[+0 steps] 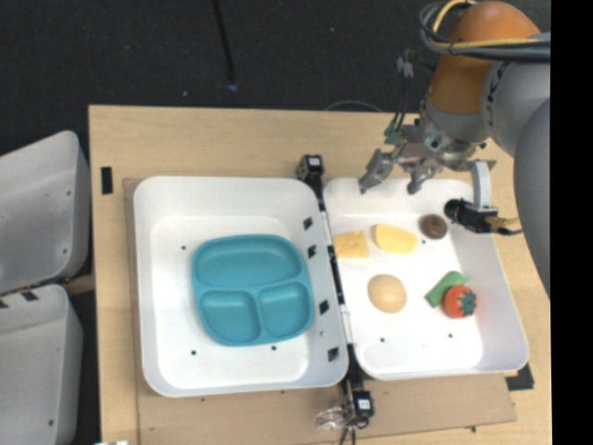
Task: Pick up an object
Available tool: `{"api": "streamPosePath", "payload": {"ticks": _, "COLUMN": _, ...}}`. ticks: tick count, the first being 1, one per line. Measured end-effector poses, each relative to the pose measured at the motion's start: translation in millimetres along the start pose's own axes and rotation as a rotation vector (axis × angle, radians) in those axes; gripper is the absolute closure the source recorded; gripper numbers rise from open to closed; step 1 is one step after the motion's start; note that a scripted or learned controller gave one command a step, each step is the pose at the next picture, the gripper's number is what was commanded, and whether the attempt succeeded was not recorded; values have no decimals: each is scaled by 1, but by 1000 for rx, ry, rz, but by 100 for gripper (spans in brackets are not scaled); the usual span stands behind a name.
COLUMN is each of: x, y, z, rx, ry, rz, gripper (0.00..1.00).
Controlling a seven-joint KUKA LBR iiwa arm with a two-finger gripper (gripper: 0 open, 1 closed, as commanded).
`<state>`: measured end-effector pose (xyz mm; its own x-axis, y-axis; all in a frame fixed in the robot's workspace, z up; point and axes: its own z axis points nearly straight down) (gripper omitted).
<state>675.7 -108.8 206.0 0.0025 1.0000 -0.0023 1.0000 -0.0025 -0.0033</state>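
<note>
Five small objects lie in the right-hand bin [500, 341], right of frame centre: a yellow wedge [350, 245], a yellow lump [396, 239], a brown ball [433, 226], a tan egg shape [387, 293] and a red tomato-like piece [459, 301] resting against a green block [443, 286]. The gripper [396, 178] hangs at upper right of the frame, above the bin's far edge, its two fingers spread apart and pinching nothing (all five objects sit apart from it, lower in the picture). One teal tray [250, 287] with three compartments sits in the left-hand bin [157, 360]. Two bins in all share the wooden bench [111, 137].
</note>
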Motion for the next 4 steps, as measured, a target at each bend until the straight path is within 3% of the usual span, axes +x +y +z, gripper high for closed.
{"api": "streamPosePath", "payload": {"ticks": 2, "x": -8, "y": -4, "z": 107, "rx": -1, "ry": -1, "rz": 5, "gripper": 0}}
{"api": "streamPosePath", "payload": {"ticks": 3, "x": -9, "y": -3, "z": 93, "rx": -8, "ry": 0, "rz": 7, "gripper": 100}}
{"api": "streamPosePath", "payload": {"ticks": 4, "x": -16, "y": -2, "z": 29, "rx": -11, "ry": 1, "rz": 2, "gripper": 100}}
